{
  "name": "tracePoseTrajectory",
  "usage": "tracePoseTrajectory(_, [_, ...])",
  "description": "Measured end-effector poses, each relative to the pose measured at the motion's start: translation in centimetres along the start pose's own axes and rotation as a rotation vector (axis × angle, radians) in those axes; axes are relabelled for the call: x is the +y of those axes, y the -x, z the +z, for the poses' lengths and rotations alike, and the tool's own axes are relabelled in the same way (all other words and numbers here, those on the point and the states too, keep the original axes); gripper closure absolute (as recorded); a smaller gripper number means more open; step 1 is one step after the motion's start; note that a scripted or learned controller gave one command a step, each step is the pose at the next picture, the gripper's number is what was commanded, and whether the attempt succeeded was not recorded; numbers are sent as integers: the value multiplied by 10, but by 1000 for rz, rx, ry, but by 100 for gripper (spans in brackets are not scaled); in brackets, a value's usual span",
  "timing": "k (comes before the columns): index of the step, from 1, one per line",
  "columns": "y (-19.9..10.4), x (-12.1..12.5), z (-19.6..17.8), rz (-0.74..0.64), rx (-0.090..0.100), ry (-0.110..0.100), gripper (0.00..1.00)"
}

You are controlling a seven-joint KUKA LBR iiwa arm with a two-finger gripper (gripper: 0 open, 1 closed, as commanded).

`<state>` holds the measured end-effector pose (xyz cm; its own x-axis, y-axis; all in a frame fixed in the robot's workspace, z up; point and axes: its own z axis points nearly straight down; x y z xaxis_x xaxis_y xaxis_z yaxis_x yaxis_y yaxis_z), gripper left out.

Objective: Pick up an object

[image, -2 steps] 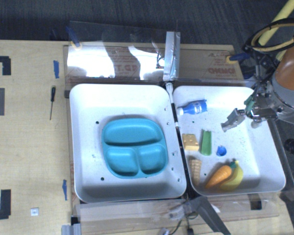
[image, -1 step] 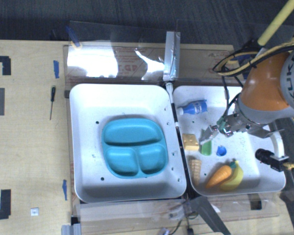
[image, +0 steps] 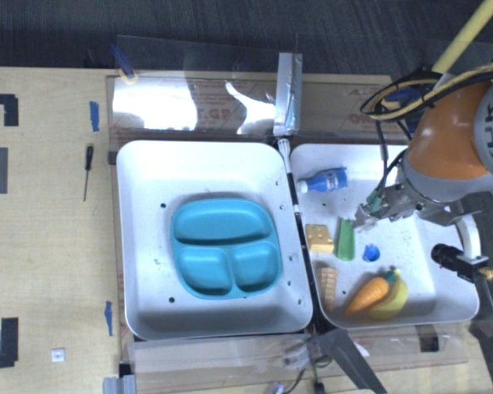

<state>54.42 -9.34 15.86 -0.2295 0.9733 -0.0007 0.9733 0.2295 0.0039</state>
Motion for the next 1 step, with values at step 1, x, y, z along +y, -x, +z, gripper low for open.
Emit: tracePoseTrajectory(1, [0, 0, 1, 0, 0, -1, 0])
